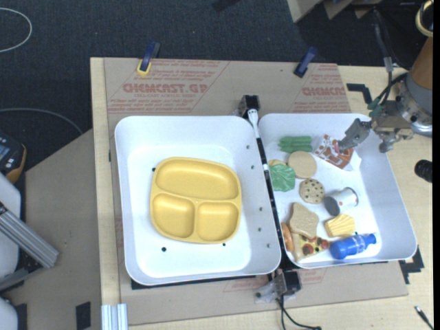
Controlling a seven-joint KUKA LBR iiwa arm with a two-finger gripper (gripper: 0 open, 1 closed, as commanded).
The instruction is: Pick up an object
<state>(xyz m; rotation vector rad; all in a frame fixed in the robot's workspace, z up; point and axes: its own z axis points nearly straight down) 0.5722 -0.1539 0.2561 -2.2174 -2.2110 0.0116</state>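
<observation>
The right bin (395,184) holds several toy foods. Among them are a green pod (295,144), a red and white packet (333,152), a round tan cracker (302,163), a chocolate chip cookie (312,190), a small grey and white cup (342,199), a bread slice (302,220), a yellow cheese wedge (339,225) and a blue bottle (352,245). My gripper (370,136) hovers over the bin's far right corner, just right of the packet. It is open, with nothing between its fingers.
The left bin (130,184) holds a yellow three-compartment plate (196,199). A green leafy piece (282,177) lies against the divider between the bins. A pizza slice (313,246) lies near the front wall. Clamps (146,60) pin the cardboard base.
</observation>
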